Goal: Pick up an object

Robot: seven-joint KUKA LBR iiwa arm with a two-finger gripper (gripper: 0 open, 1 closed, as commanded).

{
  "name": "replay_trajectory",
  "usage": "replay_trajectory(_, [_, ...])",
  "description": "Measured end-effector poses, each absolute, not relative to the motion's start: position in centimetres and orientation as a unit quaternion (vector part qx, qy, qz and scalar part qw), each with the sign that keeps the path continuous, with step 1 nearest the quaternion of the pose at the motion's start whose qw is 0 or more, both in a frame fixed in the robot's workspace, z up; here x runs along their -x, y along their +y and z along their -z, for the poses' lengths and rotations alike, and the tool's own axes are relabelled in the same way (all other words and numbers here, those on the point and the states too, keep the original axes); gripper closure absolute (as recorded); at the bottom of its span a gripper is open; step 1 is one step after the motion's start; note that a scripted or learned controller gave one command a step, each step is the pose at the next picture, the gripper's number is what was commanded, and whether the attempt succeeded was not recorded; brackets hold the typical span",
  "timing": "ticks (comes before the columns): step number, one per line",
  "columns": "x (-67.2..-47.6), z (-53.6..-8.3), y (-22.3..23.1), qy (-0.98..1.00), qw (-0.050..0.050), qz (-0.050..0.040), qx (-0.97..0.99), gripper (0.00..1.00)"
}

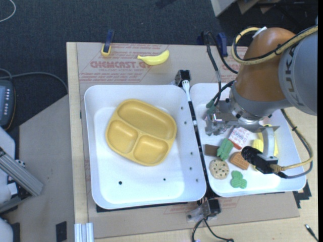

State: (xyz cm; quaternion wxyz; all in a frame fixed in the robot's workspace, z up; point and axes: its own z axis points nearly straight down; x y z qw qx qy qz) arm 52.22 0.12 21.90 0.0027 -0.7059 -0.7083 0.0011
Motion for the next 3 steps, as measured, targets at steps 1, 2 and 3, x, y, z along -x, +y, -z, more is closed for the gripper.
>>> replay_trajectory(1, [-49.63, -22.13, 3.94, -0.708, 0.002, -0.0011, 0.706, 1.0])
replay_trajectory(2, [-50.29, -21.54, 3.93, -0.707, 0.001, -0.0007, 0.707, 1.0])
replay_trajectory(3, [-50.29, -21.65, 3.29, -0.707, 0.001, -0.0001, 0.707, 1.0])
